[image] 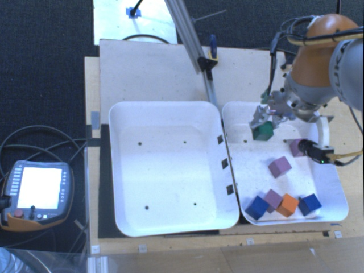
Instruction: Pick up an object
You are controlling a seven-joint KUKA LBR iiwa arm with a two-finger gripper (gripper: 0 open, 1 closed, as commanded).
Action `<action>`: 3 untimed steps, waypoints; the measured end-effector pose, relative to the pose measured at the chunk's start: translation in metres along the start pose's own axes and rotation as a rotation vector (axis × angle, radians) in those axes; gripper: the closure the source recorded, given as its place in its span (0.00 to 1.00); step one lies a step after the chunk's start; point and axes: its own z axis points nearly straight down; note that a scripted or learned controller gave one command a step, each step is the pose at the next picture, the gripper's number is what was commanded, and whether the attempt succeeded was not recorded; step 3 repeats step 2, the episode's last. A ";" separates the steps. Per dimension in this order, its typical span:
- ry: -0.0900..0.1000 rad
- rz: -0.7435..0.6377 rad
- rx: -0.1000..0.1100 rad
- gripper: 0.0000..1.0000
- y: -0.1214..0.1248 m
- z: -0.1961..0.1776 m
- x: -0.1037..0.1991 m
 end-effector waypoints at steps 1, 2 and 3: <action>0.001 -0.001 0.000 1.00 0.001 0.004 0.057; 0.001 -0.002 0.001 1.00 -0.002 0.004 0.118; 0.001 -0.002 0.001 1.00 -0.002 0.004 0.118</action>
